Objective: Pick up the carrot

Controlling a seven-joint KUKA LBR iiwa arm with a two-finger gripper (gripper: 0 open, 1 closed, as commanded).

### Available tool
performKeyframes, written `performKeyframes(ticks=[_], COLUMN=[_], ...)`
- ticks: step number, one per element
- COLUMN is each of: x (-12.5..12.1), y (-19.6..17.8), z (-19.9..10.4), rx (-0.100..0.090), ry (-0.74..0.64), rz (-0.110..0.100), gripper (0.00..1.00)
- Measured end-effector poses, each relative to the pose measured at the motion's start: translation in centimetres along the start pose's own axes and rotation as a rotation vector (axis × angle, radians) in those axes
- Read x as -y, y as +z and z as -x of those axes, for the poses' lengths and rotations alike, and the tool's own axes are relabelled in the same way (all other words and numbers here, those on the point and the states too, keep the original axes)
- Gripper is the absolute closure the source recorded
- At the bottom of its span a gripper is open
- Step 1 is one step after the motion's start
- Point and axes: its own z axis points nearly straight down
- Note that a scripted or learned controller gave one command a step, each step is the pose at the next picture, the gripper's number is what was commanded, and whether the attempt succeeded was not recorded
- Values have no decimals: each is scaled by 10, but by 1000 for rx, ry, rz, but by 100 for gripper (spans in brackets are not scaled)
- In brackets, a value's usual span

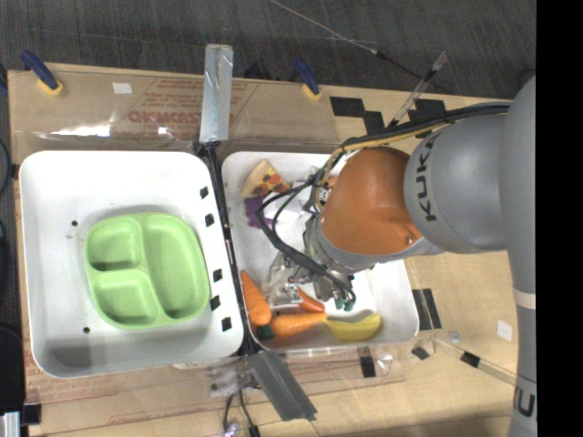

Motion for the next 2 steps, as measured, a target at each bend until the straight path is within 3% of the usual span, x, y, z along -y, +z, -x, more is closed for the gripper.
performKeyframes(ticks=[1, 2], x=[-13, -48], y=[-90, -93], z=[15, 46], rx=[-3, -5], ry=[-313, -649], rz=[0, 2], gripper=[100, 100])
